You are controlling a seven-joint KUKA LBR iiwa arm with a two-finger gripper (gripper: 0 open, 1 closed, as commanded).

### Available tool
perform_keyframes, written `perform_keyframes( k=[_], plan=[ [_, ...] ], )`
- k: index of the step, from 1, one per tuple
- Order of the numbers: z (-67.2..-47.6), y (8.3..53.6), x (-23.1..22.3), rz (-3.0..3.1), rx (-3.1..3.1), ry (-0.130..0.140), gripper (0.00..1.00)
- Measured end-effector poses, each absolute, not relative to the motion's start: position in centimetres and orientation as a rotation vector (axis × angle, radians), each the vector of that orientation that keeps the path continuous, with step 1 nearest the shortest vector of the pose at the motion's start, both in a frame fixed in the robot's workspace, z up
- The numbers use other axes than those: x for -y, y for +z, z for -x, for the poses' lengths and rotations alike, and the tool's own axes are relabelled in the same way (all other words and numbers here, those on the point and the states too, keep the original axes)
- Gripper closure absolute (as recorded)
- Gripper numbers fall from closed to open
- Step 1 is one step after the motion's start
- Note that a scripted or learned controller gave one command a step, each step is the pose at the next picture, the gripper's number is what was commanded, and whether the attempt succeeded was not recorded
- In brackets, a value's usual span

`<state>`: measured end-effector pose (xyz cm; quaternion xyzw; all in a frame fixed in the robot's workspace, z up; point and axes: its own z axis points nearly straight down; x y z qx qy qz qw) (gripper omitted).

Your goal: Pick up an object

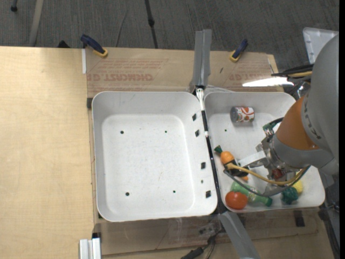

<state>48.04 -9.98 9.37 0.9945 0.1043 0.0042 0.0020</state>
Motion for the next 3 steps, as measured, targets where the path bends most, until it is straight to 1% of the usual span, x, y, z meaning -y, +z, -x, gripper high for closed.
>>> perform_keyframes(
  k=[1, 2, 3],
  plan=[
    [-54.6, 9.1, 10.0, -3.126, -0.318, -0.009, 0.00],
    [-48.4, 9.1, 11.9, -2.924, -1.158, -0.006, 0.00],
    [-58.4, 19.1, 0.8, -2.846, -1.333, -0.004, 0.00]
  ],
)
